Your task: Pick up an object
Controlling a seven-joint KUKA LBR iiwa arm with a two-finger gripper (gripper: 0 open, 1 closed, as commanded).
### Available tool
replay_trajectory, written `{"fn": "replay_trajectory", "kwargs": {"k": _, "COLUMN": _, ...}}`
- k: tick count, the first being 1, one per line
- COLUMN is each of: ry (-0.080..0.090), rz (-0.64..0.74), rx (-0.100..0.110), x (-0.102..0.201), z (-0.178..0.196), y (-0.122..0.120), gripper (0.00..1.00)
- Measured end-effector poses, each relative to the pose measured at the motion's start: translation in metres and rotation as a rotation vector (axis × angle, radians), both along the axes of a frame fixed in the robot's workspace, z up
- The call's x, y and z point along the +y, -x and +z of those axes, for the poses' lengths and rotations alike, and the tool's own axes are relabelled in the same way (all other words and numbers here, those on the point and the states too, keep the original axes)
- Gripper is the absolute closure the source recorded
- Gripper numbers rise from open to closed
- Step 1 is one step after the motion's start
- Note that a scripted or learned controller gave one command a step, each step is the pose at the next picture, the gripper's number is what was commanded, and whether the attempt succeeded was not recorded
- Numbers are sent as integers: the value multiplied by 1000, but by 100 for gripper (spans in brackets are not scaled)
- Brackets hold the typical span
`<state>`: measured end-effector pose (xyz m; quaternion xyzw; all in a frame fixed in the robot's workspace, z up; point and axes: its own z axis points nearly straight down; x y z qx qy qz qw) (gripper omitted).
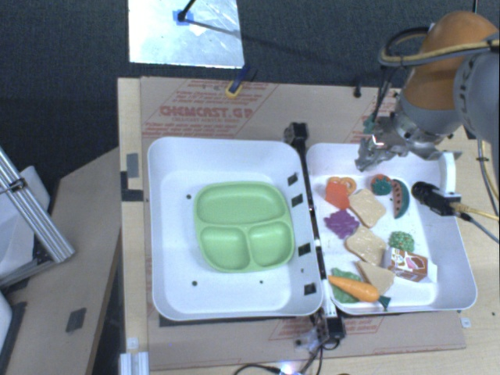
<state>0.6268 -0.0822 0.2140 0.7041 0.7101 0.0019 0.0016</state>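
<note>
Several small toy foods lay crowded in the right bin (pixel 449 283), any one a candidate for the pick. Nearest the gripper (pixel 369 161) was the orange-red piece (pixel 340 191), at about 7 o'clock from it, close but apart. Judged to be hollow plastic: light, stiff, likely smooth, so it may skid out of a loose pinch. Best hold across its narrower sides, coming straight down.

Touching or nearly touching it at 4 o'clock sat a bread slice (pixel 366 208); a purple grape cluster (pixel 341 223) lay just below at 6 o'clock. Little room for the tool on those sides; the 12 and 9 o'clock sides looked freer. The slices are flat and low, probably harder to get under. The carrot (pixel 353 288) at the bin's 7 o'clock corner is long and round, may roll.

Gripper hung low over the bin's 12 o'clock end, nothing seen in it; whether spread or closed, cannot tell from this angle.

Left bin (pixel 168 166) held a green divided tray (pixel 240 226). Both bins sat on cardboard on the surface (pixel 86 201).
</note>
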Motion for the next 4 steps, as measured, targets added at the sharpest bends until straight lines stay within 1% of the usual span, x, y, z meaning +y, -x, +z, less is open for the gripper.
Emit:
{"fn": "replay_trajectory", "kwargs": {"k": 1, "ry": 0, "rz": -1, "rx": 1, "x": 24, "z": 6, "y": -11, "gripper": 100}}
{"fn": "replay_trajectory", "kwargs": {"k": 2, "ry": 2, "rz": -8, "rx": 1, "x": 10, "z": 3, "y": -16, "gripper": 100}}
{"fn": "replay_trajectory", "kwargs": {"k": 3, "ry": 1, "rz": -3, "rx": 0, "x": 17, "z": 21, "y": -13, "gripper": 100}}
{"fn": "replay_trajectory", "kwargs": {"k": 4, "ry": 2, "rz": -6, "rx": 1, "x": 12, "z": 21, "y": -13, "gripper": 100}}
